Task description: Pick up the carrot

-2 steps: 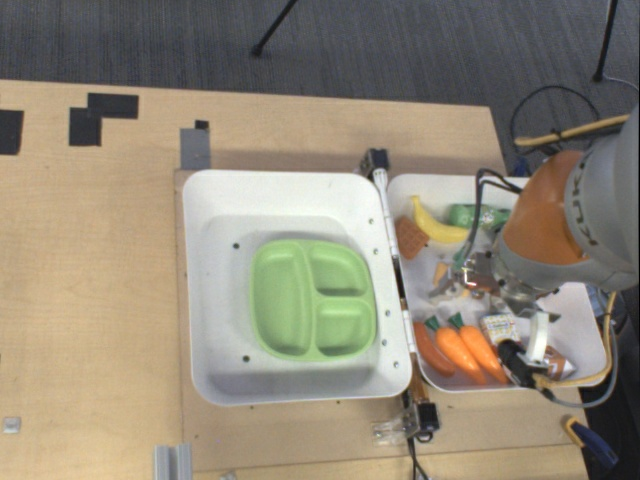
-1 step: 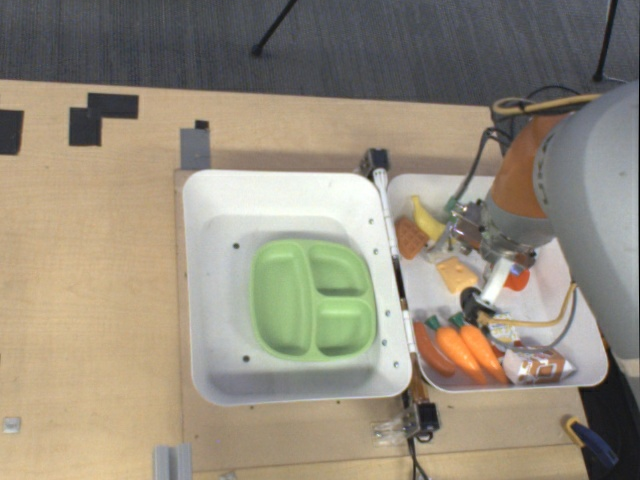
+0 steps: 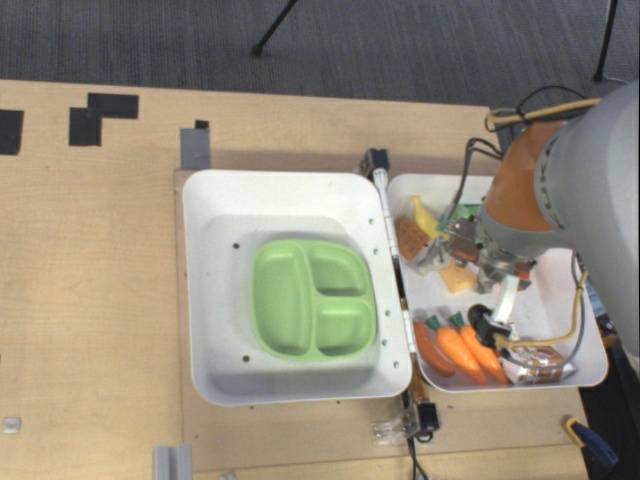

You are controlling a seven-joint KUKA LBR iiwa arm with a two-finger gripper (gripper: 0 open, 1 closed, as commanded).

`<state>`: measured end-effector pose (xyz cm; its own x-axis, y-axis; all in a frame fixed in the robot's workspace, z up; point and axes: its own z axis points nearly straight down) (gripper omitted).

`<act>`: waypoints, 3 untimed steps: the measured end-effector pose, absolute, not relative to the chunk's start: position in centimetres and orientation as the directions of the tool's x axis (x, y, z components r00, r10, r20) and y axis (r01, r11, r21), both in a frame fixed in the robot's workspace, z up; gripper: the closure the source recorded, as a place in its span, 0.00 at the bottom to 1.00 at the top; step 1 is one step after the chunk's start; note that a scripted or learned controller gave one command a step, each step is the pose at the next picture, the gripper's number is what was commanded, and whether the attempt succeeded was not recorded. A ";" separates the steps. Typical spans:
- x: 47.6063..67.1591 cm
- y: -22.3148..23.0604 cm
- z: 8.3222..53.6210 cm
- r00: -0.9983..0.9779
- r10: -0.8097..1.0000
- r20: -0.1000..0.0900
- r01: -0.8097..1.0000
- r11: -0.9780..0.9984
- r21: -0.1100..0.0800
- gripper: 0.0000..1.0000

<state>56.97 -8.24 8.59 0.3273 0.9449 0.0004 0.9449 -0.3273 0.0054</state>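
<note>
Camera view, nearest first: the carrot (image 3: 458,349) lies in the near left corner of the right bin (image 3: 548,303), packed against other orange pieces, likely where it tumbled. Beyond it my gripper (image 3: 462,255) hangs over the bin's middle, above a yellow wedge (image 3: 458,281), apart from the carrot; I cannot tell whether the claw is open or closed. My arm (image 3: 600,188) bends in from the right, wrist pointing down.

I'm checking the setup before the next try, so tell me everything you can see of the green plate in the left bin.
The green divided plate is pale green, plastic-looking, with rounded corners and three compartments: one long on the view's left, two smaller on the right. It lies flat, face up, mid-floor in the left white bin, touching only that floor; the compartments show bare green.
</note>
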 end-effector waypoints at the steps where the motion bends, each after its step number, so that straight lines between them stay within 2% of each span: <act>1: 48.9 -8.8 8.7 0.332 0.943 0.001 0.943 -0.332 0.008 0.00; 2: 49.0 -8.7 8.7 -0.082 0.997 -0.006 0.997 0.082 0.013 0.00; 3: 49.2 -8.5 9.8 -0.085 0.996 -0.003 0.996 0.085 0.015 1.00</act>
<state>49.18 -8.53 9.81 -0.0849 0.9964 -0.0031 0.9963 0.0850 0.0154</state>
